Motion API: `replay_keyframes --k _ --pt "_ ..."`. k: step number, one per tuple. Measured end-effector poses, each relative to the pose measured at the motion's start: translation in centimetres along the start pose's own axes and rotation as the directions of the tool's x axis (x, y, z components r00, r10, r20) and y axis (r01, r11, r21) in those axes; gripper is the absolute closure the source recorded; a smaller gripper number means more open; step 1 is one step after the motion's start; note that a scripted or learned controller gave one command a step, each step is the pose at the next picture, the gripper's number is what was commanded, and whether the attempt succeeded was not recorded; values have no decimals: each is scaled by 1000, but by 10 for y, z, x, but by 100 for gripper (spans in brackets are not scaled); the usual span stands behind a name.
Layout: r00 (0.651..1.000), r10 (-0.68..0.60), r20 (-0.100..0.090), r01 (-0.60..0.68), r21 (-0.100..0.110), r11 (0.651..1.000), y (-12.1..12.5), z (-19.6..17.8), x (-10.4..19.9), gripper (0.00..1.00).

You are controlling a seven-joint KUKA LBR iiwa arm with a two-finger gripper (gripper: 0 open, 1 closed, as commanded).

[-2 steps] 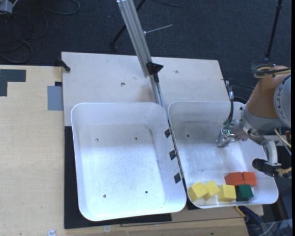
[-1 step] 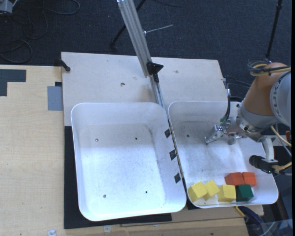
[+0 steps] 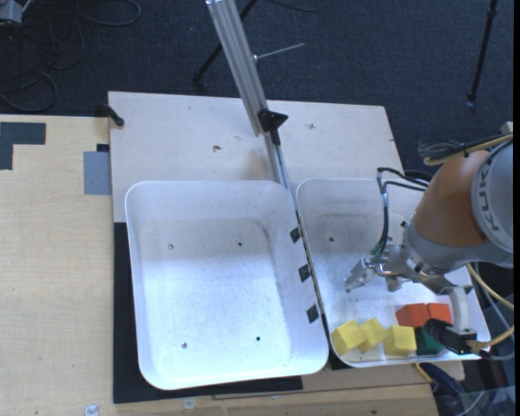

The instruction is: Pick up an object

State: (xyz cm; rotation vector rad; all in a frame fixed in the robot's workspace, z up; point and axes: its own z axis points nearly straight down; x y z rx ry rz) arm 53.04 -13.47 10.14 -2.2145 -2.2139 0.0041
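Observation:
The right bin (image 3: pixel 347 211) holds several small objects bunched at its near edge. Three yellow blocks (image 3: pixel 373 333) lie in a row there. Right of them are an orange-red block (image 3: pixel 423 315) and a dark green piece (image 3: pixel 429 340). My gripper (image 3: pixel 361 276) hangs over the middle of the right bin, a little above and left of the orange-red block and apart from the yellow blocks. The grey arm with its orange band (image 3: pixel 451 206) comes in from the right and hides the bin's right side.
The left white bin (image 3: pixel 147 232) sits beside the right one, and black clips (image 3: pixel 304 272) line their shared wall. A slanted aluminium rail (image 3: pixel 243 63) rises from behind the bins. Cables (image 3: pixel 399 180) loop near the arm's wrist.

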Motion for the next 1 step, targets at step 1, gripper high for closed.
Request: replay_keyframes --k 1 --pt "1000 3 7 -3 -10 1000 23 9 -69 0"
